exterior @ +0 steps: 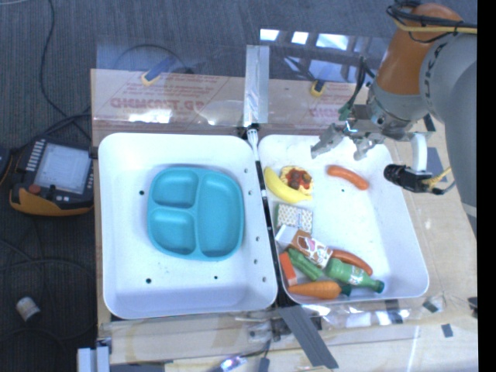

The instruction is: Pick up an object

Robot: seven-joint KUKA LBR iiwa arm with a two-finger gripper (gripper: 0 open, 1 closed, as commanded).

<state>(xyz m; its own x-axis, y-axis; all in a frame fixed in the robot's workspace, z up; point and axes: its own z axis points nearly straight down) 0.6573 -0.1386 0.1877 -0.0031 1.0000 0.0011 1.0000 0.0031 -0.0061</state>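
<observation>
My gripper (342, 146) hangs open over the far edge of the right bin (395, 223), its two fingers spread and nothing between them. Just below and right of it lies an orange sausage (347, 177). A yellow banana (280, 187) and a small pizza slice (297, 178) lie to the lower left of the fingers. Near the bin's front are a second sausage (352, 260), a green bottle (350, 276), a carrot (315, 289), a patterned packet (295, 218) and a small carton (311, 247).
The left bin (124, 285) holds a blue divided plate (195, 211). The arm's orange band (409, 53) and grey body stand at the upper right. A handheld pendant (51, 177) lies on the floor to the left.
</observation>
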